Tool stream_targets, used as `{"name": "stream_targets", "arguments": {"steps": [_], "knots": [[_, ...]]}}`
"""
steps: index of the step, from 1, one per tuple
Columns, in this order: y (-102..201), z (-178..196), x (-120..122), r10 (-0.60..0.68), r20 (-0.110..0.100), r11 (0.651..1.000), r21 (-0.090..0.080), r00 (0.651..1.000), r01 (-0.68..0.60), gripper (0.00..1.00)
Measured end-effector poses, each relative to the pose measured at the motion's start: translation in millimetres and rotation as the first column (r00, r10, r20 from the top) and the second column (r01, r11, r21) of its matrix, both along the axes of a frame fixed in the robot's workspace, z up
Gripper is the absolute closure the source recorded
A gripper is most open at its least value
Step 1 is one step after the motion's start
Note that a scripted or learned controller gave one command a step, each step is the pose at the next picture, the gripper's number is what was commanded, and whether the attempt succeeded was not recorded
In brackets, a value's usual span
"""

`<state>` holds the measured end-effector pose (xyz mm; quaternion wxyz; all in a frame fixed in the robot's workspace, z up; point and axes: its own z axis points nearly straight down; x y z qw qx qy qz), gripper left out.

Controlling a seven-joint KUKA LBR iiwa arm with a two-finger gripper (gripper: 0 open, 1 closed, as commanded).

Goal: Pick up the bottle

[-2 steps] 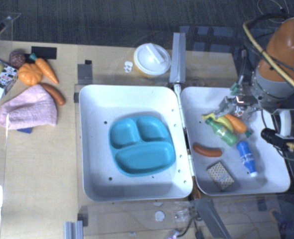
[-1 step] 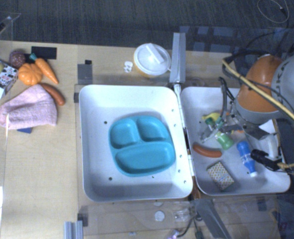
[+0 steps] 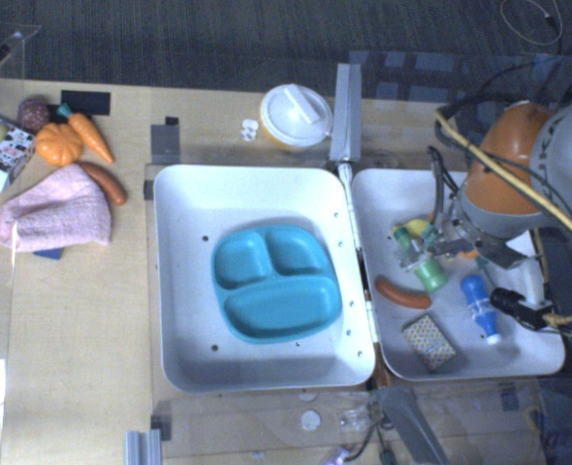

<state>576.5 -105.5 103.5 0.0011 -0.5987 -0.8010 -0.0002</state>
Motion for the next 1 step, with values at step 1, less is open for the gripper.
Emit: {"name": "stream_targets", "arguments": {"steps": [1], "knots": [[20.7,119.7,4.8,-0.247,0.001,0.969,-0.001,0.969,0.247,1.00]]}}
